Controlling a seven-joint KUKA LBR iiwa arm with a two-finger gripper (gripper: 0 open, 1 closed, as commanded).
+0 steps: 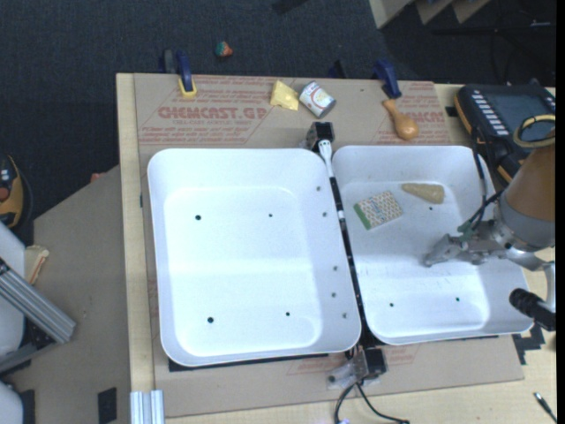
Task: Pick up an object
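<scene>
While the arm reaches in from the right edge, the jaws sit low over the right bin, pointing left; they are small and blurred, and I cannot tell how wide they stand. Nothing shows between them. In that bin lie 2 things: a patterned green-and-white packet, its long axis slanting from lower left up to upper right, near the bin's left wall, and a tan wedge-shaped piece, long axis running left to right, thick end to the right, just up and right of the packet. Both lie apart from the jaws, above and to their left. The left bin shows bare white floor with dark dots. On the desk behind the bins: a yellow wedge, a small white carton, and an orange wooden-looking piece. The arm is cut off at the right; a yellow-trimmed black pendant sits beyond it.
</scene>
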